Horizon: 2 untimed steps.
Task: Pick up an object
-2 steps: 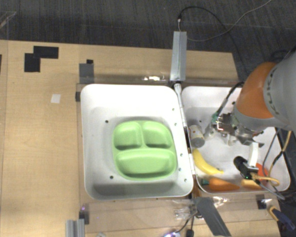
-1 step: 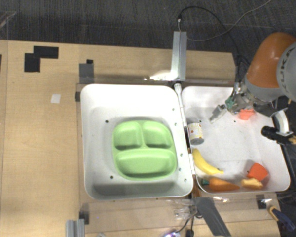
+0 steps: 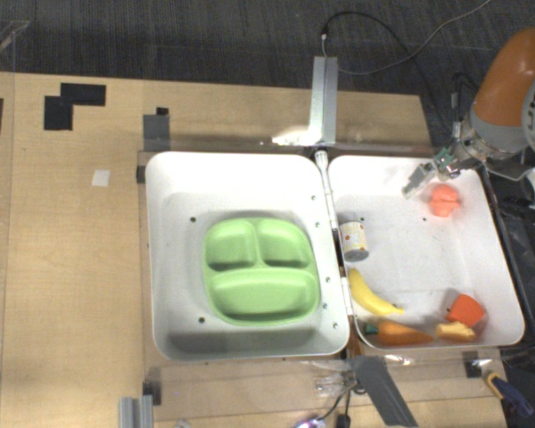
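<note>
My gripper [image 3: 433,176] hangs over the back of the right bin [image 3: 401,266], reaching in from the right under the orange wrist band. It looks open, with nothing between its fingers [image 3: 416,180]. A salmon-pink round object [image 3: 444,201] lies just below and right of it, close to the fingertips but apart from them. Further forward in the same bin lie a small labelled can [image 3: 353,239], a yellow banana [image 3: 372,297], an orange carrot [image 3: 401,333], an orange block [image 3: 465,309] and a small yellow piece [image 3: 456,331].
The left bin [image 3: 174,239] holds a green divided plate [image 3: 260,270]. A metal post [image 3: 325,101] stands behind the ridge between the two bins. Bare white floor shows in the middle of the right bin.
</note>
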Available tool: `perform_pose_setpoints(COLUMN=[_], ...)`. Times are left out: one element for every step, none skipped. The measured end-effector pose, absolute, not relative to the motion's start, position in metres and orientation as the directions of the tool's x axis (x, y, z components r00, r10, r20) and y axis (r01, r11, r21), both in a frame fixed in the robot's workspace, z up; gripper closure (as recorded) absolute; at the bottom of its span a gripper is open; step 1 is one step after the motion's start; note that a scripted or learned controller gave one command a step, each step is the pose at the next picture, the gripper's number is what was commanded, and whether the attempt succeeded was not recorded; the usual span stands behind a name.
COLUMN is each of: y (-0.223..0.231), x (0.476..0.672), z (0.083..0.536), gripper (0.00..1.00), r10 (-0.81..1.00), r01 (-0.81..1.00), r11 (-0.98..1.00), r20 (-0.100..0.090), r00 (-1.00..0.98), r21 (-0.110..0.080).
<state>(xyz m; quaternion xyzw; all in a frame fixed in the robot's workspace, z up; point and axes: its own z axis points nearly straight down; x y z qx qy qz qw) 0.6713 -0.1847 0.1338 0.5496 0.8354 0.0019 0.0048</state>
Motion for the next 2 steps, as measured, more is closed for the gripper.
perform_pose_setpoints(y=[-0.205,-0.155], x=[0.640,0.672], z=[0.089,0.125], gripper=[0.00,0.00], r10=[0.837,0.922], r01=[0.837,0.922], r11=[0.547,0.388], r20=[-0.008,-0.005], r00=[-0.547,-0.388], r21=[0.008,0.009])
